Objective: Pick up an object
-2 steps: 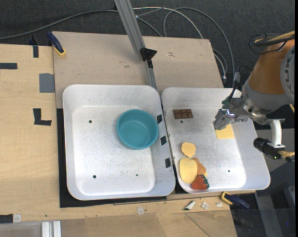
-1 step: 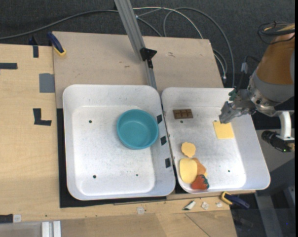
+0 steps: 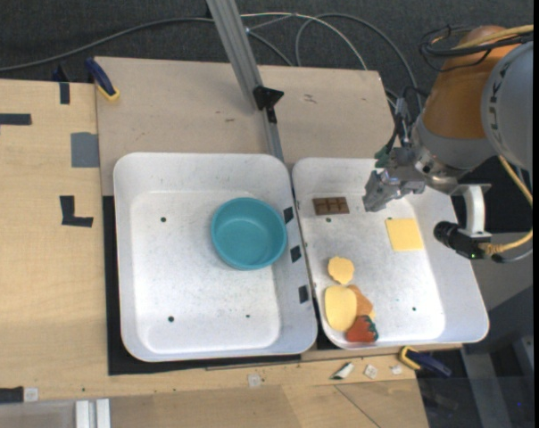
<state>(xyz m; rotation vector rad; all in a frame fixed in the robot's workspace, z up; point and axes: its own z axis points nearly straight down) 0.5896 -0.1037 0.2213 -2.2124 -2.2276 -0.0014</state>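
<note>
Over the right bin (image 3: 448, 328), arm reaching in from the right, tool (image 3: 377, 196) angled down-left, grip state unclear, near yellow square (image 3: 403, 234).

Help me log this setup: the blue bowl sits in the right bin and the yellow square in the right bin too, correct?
Not quite. The camera view shows the blue bowl in the left bin, not the right one. The yellow square does lie in the right bin.

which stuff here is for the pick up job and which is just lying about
For the job: gripper, brown bar, yellow square, yellow pieces, red piece, teal bowl.

Lying about: cables, metal pole, blue clamps, tape marks.
</note>
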